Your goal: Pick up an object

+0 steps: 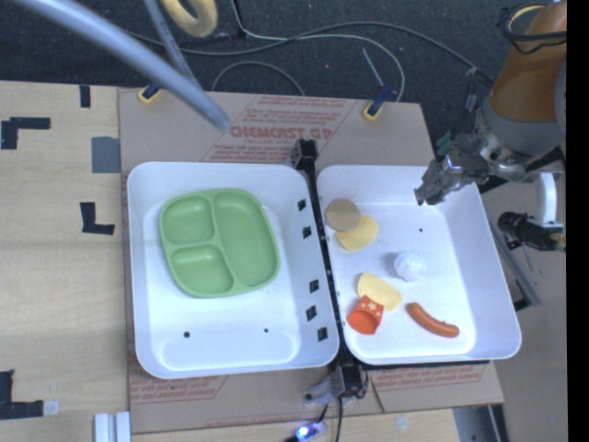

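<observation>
Grey arm: the grey robot arm with the orange band (529,72) reached in from the right, its wrist above the far right corner of the right bin.
Hand: the dark two-finger hand (431,191) hung over the upper right part of the right shallow white bin (488,247), apart from every object; whether it was open or closed could not be told at that size, and nothing showed between its tips.
Right bin contents: a round tan disc like a biscuit (343,215) lay touching a pale yellow flat piece (360,233); a small whitish lump (409,265) sat near the middle; a second yellow piece (378,291) overlapped a red carton-shaped toy (365,316); an orange-red toy sausage (433,320) lay alone toward the near right.
Left bin: the left shallow white bin (147,247) held a green three-compartment plastic tray (220,241).
Tabletop: a brown cardboard sheet (276,132) lay under both bins on the wooden tabletop (55,274).
Likely target: the whitish lump was nearest the hand; the sausage was the most isolated.
Handling judgement: all looked like light, stiff plastic play food, probably smooth and apt to slip; the flat yellow pieces would offer little edge.
Where to grip: the sausage across its narrow middle seemed the safest hold.
Progress: nothing had been picked up.
</observation>
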Controlling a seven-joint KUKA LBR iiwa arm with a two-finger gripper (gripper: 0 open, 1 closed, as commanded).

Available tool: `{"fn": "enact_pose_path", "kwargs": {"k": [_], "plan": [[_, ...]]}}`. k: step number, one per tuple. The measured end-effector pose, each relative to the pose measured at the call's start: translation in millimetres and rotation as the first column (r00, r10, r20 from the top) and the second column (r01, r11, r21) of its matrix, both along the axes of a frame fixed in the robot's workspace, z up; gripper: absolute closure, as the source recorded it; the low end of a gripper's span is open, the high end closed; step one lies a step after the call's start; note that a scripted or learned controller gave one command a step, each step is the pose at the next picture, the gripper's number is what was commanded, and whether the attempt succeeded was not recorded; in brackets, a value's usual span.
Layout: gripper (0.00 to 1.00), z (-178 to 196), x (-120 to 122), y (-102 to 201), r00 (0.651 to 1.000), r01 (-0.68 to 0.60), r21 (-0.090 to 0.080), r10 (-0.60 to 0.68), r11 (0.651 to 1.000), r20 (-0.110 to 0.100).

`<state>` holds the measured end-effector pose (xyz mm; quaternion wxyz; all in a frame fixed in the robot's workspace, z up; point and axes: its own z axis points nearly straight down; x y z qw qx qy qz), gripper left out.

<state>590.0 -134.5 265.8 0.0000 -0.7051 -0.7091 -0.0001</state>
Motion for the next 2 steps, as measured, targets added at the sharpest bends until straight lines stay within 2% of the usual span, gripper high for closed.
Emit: {"fn": "enact_pose_path", "kwargs": {"k": [2], "plan": [[1.00,-6,3,94,1.000,0.000,0.001,0.000,1.000,-0.002]]}}
